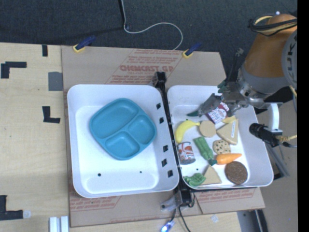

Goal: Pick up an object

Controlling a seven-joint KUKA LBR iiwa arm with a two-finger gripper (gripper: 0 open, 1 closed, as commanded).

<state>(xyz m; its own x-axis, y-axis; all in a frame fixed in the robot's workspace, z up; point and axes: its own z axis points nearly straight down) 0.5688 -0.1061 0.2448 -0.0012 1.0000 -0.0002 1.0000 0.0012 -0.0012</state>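
Observation:
My gripper [206, 108] hangs over the upper middle of the right bin [260, 170], reaching in from the right. Just under and beside it lies a red and white packet [218, 114]; I cannot make out whether it is held. Close by are a yellow banana [185, 128], a round tan piece [207, 128] and a pale cheese wedge [231, 131]. Lower in the bin lie a green pickle [203, 148], a small can [186, 152], a chip cookie [221, 146], a carrot [228, 158] and a brown disc [236, 172].
The left bin [82, 178] holds a blue three-part plate [123, 128]. A green leafy piece [194, 180] and a sandwich triangle [212, 175] sit at the right bin's front edge. A black divider [166, 129] runs between the bins. A white cable [149, 28] loops behind.

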